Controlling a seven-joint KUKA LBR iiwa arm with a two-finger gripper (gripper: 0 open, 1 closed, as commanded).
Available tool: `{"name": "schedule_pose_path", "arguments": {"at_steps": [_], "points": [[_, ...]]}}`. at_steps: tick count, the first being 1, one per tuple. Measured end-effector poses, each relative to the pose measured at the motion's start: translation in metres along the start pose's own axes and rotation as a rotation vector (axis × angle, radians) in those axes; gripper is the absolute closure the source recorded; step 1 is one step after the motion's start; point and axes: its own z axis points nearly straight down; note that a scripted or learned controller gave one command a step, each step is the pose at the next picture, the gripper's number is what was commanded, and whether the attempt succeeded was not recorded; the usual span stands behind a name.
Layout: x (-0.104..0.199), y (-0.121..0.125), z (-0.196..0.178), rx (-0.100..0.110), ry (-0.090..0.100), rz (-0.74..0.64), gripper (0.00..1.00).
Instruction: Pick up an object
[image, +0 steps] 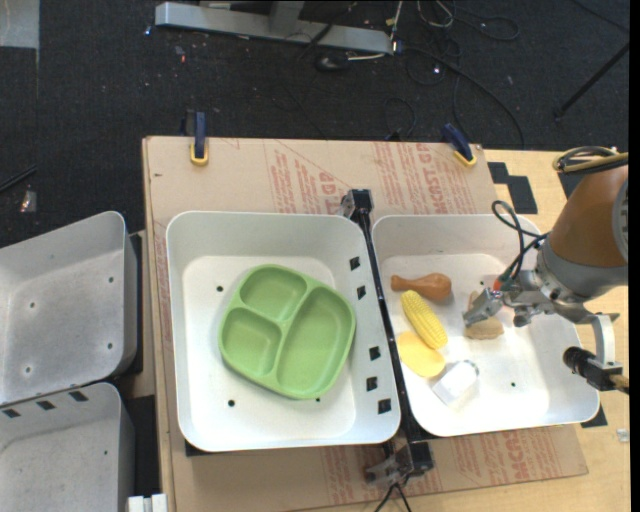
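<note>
Tan lump (486, 328) lies at 3 o'clock in the right bin (520, 415), directly under the gripper (484, 309).
Two white bins sit on a cardboard-topped bench (280, 170) over dark, cable-strewn floor; the left bin (190, 400) bears a green divided plate (288, 330), and the right a drumstick (424, 286), corn cob (423, 318), yellow disc (419, 355) and white block (455, 381). Whether the jaws are spread or closed on the lump cannot be told; their tips meet its top.

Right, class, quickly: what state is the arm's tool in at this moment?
Tool: low in the right bin, right over a small tan object; open or closed cannot be told.
</note>
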Motion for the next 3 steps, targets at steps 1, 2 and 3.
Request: {"name": "schedule_pose_path", "arguments": {"at_steps": [1,2,3], "points": [[-0.001,0.002,-0.014,-0.006,-0.003,0.000,1.00],[-0.005,-0.007,-0.064,-0.008,-0.003,0.002,1.00],[-0.003,-0.003,-0.108,-0.010,-0.004,-0.003,1.00]]}}
